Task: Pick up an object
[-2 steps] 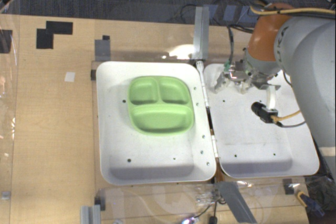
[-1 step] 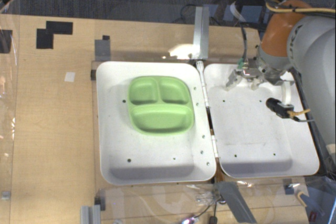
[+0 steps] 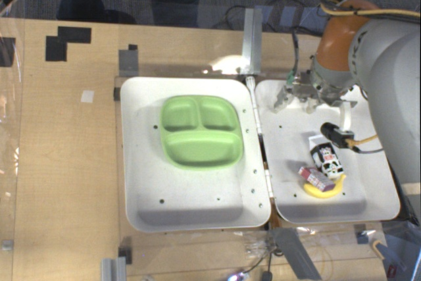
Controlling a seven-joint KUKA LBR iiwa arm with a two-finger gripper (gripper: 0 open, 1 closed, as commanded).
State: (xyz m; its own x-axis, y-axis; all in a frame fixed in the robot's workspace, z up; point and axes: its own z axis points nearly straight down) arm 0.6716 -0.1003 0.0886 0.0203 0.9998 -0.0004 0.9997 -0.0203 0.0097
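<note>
The gripper [image 3: 299,94] hangs over the upper part of the right bin [image 3: 289,201]; whether it is apart or together I cannot tell. A banana [image 3: 323,191], a pink packet [image 3: 309,175] and a black-and-white toy [image 3: 328,160] lie at lower right. A green tray [image 3: 200,130] sits in the left bin [image 3: 141,161].

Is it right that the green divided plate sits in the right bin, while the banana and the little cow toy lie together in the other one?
Not quite. The camera view shows the green divided plate in the left bin; the banana and cow toy lie together in the right bin.
</note>
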